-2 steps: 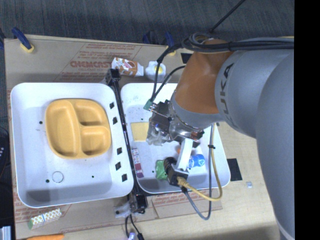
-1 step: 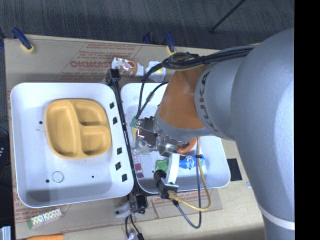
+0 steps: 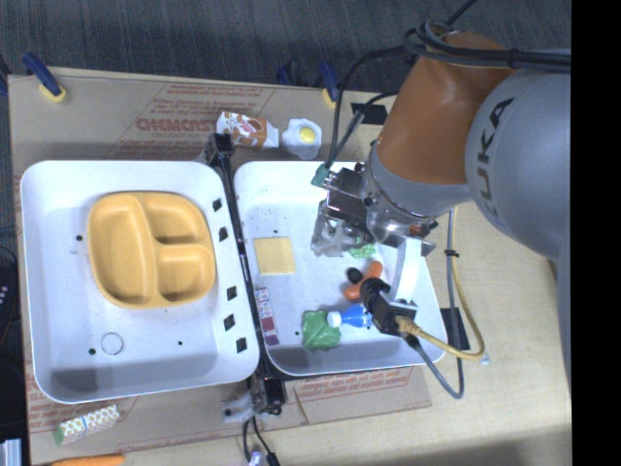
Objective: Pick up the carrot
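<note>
Item, right shallow white plastic bin [image 3: 291, 187]: we list a flat yellow square cheese slice [image 3: 275, 256], a crumpled green leafy toy [image 3: 319, 329], a small blue-and-white bottle-like piece [image 3: 351, 318], and the small orange carrot with green top [image 3: 371, 263], lying toward the bin's right side just under the arm. Item, left shallow white plastic bin [image 3: 58, 197]: one yellow divided plastic tray [image 3: 150, 247]. Item, metal two-finger hand [image 3: 339, 233]: it hangs low over the right bin, just left of the carrot; we cannot tell how far open it is, and we see nothing between its tips. Item, cardboard-covered surface [image 3: 116, 105]: a small brown-and-white carton [image 3: 242, 129] and a white-and-yellow egg toy [image 3: 303, 136] behind the bins. Handling note, in our judgement: the step is the approach; the hand should shift right to centre over the carrot's orange body, span its narrow width, and avoid the dark cable fitting [image 3: 378, 304] nearby.
</note>
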Controlling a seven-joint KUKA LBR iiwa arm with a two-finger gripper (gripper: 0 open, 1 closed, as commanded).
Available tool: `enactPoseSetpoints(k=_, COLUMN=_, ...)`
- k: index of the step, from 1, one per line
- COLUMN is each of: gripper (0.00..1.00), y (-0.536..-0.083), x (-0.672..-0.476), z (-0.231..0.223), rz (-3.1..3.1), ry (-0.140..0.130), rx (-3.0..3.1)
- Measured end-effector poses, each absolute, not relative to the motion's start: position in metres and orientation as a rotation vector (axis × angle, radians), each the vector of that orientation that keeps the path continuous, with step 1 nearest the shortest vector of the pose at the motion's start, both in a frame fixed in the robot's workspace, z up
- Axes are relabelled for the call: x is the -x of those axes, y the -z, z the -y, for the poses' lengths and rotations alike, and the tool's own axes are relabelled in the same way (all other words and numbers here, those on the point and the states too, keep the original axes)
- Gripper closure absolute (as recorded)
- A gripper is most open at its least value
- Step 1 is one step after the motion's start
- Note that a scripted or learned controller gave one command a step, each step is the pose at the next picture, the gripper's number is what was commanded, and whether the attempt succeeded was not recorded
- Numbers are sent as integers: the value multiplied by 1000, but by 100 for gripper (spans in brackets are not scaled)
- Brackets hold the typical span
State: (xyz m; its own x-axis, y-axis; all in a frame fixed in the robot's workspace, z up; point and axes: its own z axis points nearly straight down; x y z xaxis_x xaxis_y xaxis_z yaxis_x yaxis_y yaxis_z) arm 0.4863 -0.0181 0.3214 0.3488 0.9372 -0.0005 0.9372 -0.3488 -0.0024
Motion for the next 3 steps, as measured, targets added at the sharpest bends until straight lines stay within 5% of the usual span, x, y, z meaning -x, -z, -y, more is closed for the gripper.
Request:
enactPoseSetpoints(k=1, gripper=100, y=-207, x=-475, z=-25, rz=1708, ry=-8, rx=2631)
enactPoseSetpoints(k=2, gripper=100, y=-256, x=-476, z=17, rz=1713, ry=-4, rx=2631)
enactPoseSetpoints(k=3, gripper=100, y=-250, x=-484, z=81, rz=1542, ry=-4, rx=2735)
